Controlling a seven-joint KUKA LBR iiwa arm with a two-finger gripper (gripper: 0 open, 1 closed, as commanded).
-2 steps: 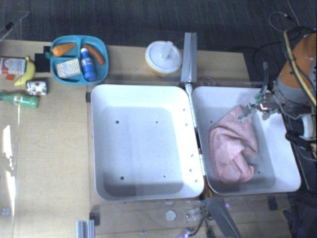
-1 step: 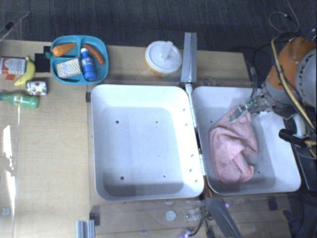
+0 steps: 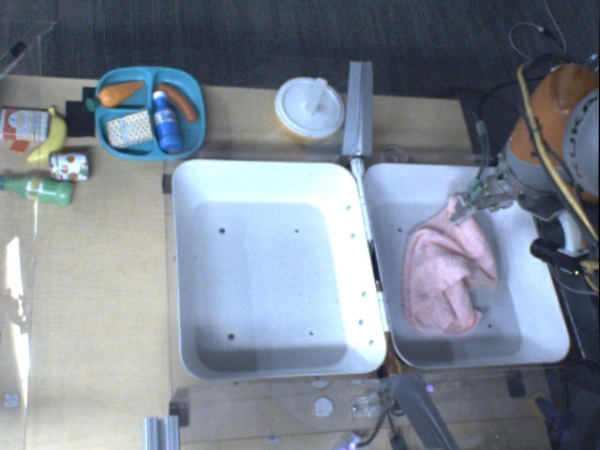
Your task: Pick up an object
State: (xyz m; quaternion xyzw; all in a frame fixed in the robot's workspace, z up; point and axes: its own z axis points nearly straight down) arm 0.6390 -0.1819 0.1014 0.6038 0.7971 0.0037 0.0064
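The grey KUKA arm [image 3: 567, 139] has a rounded glossy orange band above its wrist, yellow and black cables looping over its housing, a thin black wire curling above it, and a small metal two-finger gripper [image 3: 466, 204] with greenish fittings at its end.

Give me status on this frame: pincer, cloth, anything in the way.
Pincer at the pink cloth's top corner in the right bin; grip unconfirmed. Cloth bunched, lying on the bin floor. Nothing else near it.
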